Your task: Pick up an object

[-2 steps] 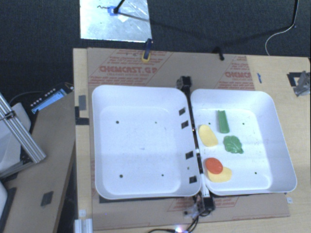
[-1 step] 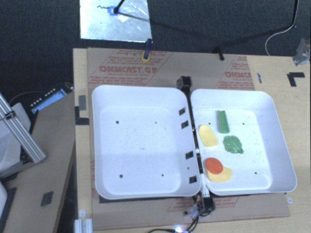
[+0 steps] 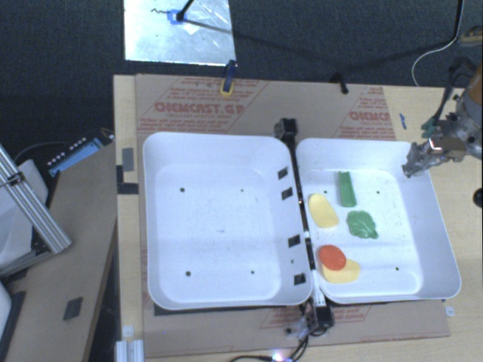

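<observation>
While upright along the right bin [image 3: 434,225] — green stick [image 3: 346,188]; claw [image 3: 416,161] state unclear.

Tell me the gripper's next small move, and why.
Probably shift the gripper left and down toward the green stick. It hangs over the right bin's upper right rim, holding nothing, and that stick is the nearest item, lying apart from the others.

I see two bins side by side on the table [image 3: 128,225]. The right bin [image 3: 423,225] holds five items, clustered toward the left bin [image 3: 219,217]; my hand [image 3: 414,163] hovers at its far right rim.
</observation>
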### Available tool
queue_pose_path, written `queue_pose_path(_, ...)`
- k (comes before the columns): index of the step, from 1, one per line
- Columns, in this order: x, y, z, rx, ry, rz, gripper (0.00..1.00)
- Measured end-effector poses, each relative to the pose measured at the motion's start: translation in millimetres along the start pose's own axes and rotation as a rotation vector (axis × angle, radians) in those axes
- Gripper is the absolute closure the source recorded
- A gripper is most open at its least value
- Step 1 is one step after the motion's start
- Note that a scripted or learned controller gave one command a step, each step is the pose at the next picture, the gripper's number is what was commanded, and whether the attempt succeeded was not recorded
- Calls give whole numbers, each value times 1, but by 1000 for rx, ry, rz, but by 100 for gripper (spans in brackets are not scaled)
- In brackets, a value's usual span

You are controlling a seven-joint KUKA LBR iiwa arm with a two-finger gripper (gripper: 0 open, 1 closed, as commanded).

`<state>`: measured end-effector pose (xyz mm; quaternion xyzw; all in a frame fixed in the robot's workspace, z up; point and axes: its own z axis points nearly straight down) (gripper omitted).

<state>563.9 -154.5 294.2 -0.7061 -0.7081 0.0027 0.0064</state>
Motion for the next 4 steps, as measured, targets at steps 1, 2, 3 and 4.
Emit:
queue_pose_path(1,-25,38,-100,-27,-11,-2,100)
queue_pose_path(2,-53,98,-105,-21,-10,-2,100)
queue_pose_path(3,-51,104,-126,-18,-7,-3,100)
queue_pose_path(4,6,104,-25,-8,-2,-6,100)
